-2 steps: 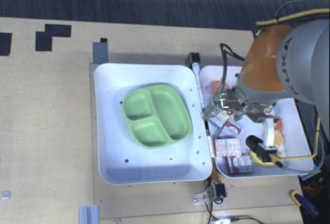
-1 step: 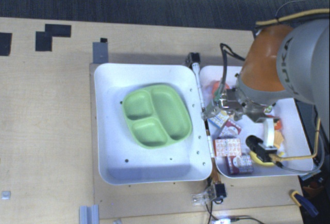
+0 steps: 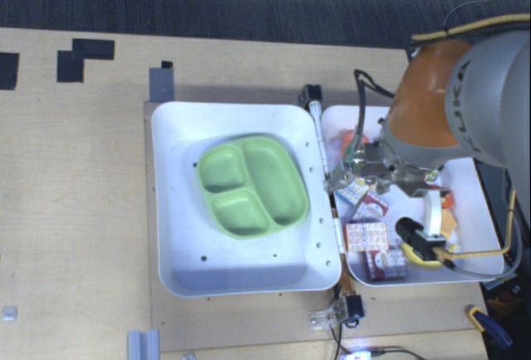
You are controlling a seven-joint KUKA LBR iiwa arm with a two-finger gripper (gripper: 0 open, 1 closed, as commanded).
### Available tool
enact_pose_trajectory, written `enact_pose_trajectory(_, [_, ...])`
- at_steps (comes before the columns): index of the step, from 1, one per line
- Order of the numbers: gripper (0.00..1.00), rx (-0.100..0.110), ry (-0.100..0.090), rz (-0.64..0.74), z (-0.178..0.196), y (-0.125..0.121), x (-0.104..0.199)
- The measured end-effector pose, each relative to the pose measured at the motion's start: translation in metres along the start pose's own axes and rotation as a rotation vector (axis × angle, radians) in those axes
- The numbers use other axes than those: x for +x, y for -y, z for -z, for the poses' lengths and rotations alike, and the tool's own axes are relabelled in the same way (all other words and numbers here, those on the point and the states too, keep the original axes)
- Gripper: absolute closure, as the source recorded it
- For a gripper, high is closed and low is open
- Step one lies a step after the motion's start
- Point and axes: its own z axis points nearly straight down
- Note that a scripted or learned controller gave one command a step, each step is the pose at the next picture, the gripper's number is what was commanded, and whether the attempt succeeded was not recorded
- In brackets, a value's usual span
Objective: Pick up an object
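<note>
A green divided plate [image 3: 251, 184] lies in the left white bin [image 3: 178, 267]. The right white bin [image 3: 477, 192] holds several small packaged items: a red and white box [image 3: 367, 236], a dark packet [image 3: 388, 265], a blue and white packet [image 3: 352, 192] and a yellow piece [image 3: 449, 221]. The arm's orange band and grey wrist hang over the right bin. My gripper [image 3: 358, 176] is low over the bin's left side, among the packets. Its fingertips are hidden by the wrist and clutter.
A metal divider rail [image 3: 319, 143] runs between the two bins. Black marks [image 3: 83, 58] sit on the wooden bench at the far left. A small clip and cable [image 3: 348, 310] lie at the bench front below the bins.
</note>
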Motion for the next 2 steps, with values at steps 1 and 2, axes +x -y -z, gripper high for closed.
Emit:
enact_pose_trajectory(1, [0.00, -0.015, -0.013, 0.007, -0.045, 0.002, -0.034])
enact_pose_trajectory(2, [1.00, -0.009, -0.040, 0.029, -0.036, 0.000, -0.016])
